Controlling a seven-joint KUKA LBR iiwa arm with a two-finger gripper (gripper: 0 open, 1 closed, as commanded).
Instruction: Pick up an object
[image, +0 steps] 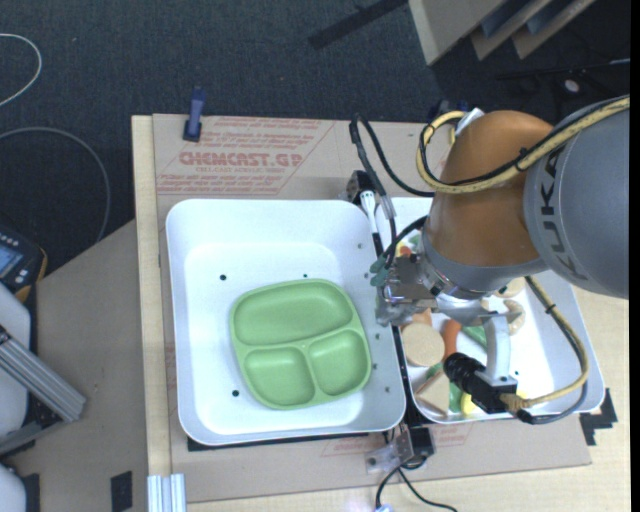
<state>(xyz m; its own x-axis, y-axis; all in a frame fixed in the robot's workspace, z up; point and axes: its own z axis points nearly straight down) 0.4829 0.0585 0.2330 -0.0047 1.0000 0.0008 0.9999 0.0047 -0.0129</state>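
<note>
Grey arm with orange band (500, 200) hangs over right white bin (570, 385) to reach its small items; hand state indeterminable; green three-compartment plastic tray (300, 342) occupies left white bin (200, 300)

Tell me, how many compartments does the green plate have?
3: the green plate in the left bin has one long compartment at the far side and two smaller ones nearer the camera.

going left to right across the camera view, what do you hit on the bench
left white bin → green divided plate inside it → the arm's orange band over the seam between bins → right white bin, with small items under the arm
</note>
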